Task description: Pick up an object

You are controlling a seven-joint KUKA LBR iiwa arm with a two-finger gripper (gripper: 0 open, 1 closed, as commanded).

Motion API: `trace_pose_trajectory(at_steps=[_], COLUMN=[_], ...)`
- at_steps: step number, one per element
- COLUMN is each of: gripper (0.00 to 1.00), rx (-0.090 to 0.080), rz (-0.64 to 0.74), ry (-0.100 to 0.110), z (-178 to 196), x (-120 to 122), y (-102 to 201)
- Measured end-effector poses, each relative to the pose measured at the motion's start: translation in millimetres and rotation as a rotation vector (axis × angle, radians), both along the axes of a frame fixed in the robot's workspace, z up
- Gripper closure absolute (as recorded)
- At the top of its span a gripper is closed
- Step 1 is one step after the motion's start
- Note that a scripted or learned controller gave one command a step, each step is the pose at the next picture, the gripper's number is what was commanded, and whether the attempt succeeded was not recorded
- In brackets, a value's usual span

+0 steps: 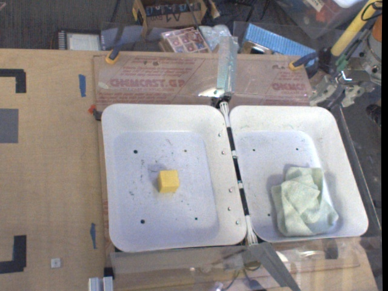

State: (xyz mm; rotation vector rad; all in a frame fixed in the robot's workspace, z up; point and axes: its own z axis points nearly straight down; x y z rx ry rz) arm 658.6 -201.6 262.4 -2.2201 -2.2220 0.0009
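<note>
2 bins (pixel 121 126): 1 yellow block (pixel 169 181) left, 1 cloth (pixel 303 200) right; end effector (pixel 330 86) state unclear.

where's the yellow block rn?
The yellow block sits near the middle of the left bin in the camera view, alone on its floor; the crumpled pale green cloth lies in the right bin.

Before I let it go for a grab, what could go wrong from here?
The yellow block is small and alone mid-bin, so a slightly off descent would likely close on nothing. The crumpled cloth lies against the right bin's near corner; fingers might hit the wall or pinch just a fold that slips.
</note>
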Motion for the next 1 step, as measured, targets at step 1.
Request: trace_pose_trajectory(at_steps=[1], gripper=[0.0], rx=[0.0], rz=[0.61], ry=[-0.002], z=[-138.7], x=[8.7], y=[21.6])
